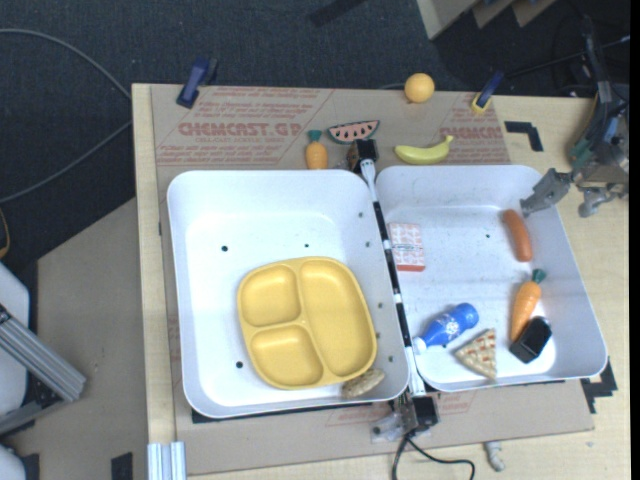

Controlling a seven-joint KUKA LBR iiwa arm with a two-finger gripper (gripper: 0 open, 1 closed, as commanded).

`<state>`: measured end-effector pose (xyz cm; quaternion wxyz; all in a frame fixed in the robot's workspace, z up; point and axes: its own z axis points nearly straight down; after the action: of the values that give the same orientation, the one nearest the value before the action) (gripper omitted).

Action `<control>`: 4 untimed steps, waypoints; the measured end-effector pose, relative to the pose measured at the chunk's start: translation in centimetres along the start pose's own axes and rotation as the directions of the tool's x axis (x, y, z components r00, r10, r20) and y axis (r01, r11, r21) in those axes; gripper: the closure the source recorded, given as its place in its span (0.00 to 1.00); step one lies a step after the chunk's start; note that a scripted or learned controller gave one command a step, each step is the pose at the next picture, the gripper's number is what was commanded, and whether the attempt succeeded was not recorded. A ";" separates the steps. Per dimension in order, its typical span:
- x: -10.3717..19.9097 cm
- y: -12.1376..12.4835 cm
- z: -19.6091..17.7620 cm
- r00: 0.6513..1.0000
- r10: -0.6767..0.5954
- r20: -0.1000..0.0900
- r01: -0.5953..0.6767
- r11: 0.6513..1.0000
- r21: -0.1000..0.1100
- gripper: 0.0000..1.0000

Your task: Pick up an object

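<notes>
Board (240, 126) printed "CHEMCAST GP" (partly hidden); one carrot (524, 308), one sausage (517, 235), one bottle (447, 326); gripper (566, 192) open, holding nothing.

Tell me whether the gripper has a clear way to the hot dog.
Probably yes. The gripper sits at the right bin's far right corner, the hot dog lies close by, and nothing lies between them.

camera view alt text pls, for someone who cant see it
Two white bins sit side by side on a bench: the left bin holds a yellow tray, the right bin a sausage, carrot, blue bottle and pizza slice. The gripper hovers at the right bin's far right corner.
</notes>
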<state>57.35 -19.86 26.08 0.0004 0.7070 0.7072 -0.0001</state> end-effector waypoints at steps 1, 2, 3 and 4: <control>-2.5 6.9 8.9 1.000 -0.001 0.000 0.001 1.000 0.001 0.00; -1.9 6.8 17.8 1.000 -0.004 -0.011 0.004 1.000 0.004 0.00; -2.2 6.9 16.6 1.000 -0.005 -0.002 0.005 1.000 -0.001 1.00; 4.8 9.4 15.8 1.000 -0.001 0.000 0.001 1.000 -0.001 1.00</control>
<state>66.71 -15.06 10.30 0.0006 0.7067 0.7075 0.0004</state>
